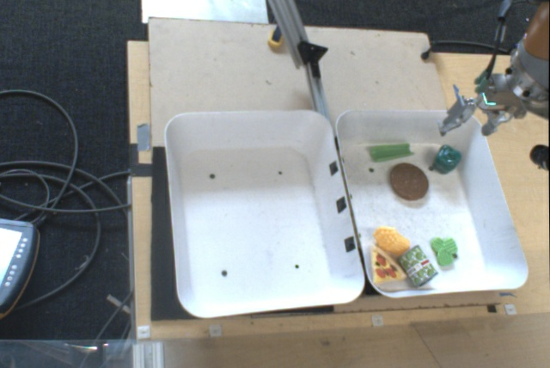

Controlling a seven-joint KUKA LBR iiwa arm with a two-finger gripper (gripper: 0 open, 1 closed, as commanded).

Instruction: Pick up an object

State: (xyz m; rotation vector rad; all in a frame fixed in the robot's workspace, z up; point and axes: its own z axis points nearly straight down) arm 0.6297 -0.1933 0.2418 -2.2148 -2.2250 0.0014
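Objects lie together in the right bin [507, 224]; the left bin [185, 186] sits beside it. The gripper [474, 113] hangs with fingers spread and nothing between them, above the far rim, near a teal piece [446, 158]. Descending here risks striking that rim. By size: brown disc [409, 182], green bar [391, 152], can [418, 265], pizza slice [386, 266], corn [392, 239], green toy [444, 250].

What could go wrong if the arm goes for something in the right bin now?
1. The gripper hangs over the bin's far right corner, by the teal object near the wall; a descent might strike the rim.
2. The can, pizza slice and yellow object are bunched together, so a grab there may nudge neighbours or catch two.
3. The brown disc lies flat, likely hard to pinch.
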